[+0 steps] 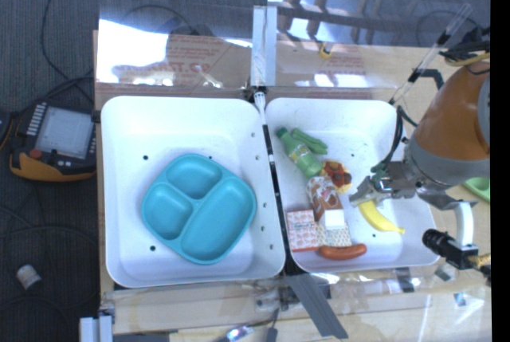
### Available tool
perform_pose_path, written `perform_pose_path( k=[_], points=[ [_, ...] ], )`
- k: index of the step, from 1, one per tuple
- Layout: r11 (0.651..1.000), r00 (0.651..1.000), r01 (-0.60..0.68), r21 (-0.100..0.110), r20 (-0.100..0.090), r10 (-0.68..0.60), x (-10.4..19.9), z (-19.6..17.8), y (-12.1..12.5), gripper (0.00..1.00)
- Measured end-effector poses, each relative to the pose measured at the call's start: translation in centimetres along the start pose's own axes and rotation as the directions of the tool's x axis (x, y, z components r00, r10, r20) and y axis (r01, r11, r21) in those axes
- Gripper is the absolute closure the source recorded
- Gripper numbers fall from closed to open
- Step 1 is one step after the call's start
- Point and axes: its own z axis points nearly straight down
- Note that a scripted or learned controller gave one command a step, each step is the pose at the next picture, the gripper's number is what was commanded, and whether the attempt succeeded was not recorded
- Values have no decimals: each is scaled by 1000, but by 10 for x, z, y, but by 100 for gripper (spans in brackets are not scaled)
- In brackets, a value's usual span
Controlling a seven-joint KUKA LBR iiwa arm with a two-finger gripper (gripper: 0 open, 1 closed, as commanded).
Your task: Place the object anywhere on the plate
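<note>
The gripper (368, 190) hovers at the banana (379, 218)'s eleven o'clock; I cannot tell its grip state. Crowded toys could spoil the pick. The plate (199, 209) waits at nine o'clock.

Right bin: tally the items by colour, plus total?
Green: 1, the bottle
Yellow: 1, the banana
Red: 2, the sausage and a small red-and-dark item, too small to identify
Printed packets, red and white: 2, the upper packet and the lower packet
Total: 6
</note>
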Motion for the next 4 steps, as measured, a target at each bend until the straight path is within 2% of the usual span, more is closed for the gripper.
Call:
perform_pose_path(
  k=[1,2,3,4],
  points=[
    [977,977,214,1,1,-214,107,4,14,100],
    [974,974,227,2,1,-227,156,4,24,100],
    [976,976,218,2,2,-218,236,4,4,100],
    [976,976,218,2,2,-218,236,4,4,0]
  ],
)
